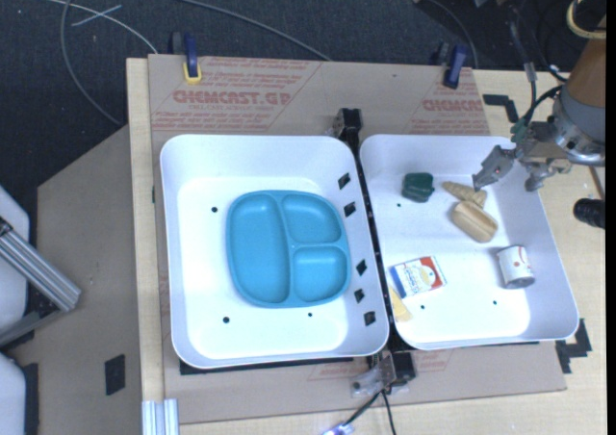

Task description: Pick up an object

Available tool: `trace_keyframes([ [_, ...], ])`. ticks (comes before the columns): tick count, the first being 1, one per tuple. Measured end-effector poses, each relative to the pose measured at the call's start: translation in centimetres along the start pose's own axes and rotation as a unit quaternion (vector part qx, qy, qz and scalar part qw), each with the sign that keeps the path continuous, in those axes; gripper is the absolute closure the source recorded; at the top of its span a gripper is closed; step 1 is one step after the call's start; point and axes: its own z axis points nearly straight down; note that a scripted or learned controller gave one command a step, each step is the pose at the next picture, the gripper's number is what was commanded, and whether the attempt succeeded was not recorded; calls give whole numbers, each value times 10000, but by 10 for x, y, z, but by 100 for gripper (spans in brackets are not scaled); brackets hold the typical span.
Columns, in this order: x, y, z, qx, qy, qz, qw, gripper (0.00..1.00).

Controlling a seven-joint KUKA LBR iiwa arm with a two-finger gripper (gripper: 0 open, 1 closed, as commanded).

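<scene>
1. Here, the gripper [507,168] sits over the upper right part of the right bin [549,260], its fingers spread apart with nothing between them; one fingertip [481,177] points down and to the left, close above the wooden piece.
2. The wooden piece [470,212] lies in the upper middle of the right bin, its long axis slanting from upper left to lower right, with the narrower end toward the upper left and the thicker, rounded end toward the lower right.
3. A dark green block [418,186] rests just left of the wooden piece's narrow end, near it but apart.
4. A small silver can [515,266] lies on its side near the bin's right wall, below and to the right of the wooden piece, its length running roughly up and down the view.
5. A small printed carton [416,279] with blue, white and red faces lies flat in the lower left part of the right bin, tilted slightly.
6. The left bin [183,231] holds a blue divided plate [289,247] with three compartments, lying flat near its middle.
7. Both bins sit side by side on the board-covered surface [241,82].
</scene>
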Motion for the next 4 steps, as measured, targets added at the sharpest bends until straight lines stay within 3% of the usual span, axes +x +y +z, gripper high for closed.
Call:
trace_keyframes([
  [1,1,3,-9,-72,-17,-18,10000,0],
  [3,6,8,97,-53,-8,-19,10000,0],
  [4,6,8,125,-55,-13,-20,10000,0],
])
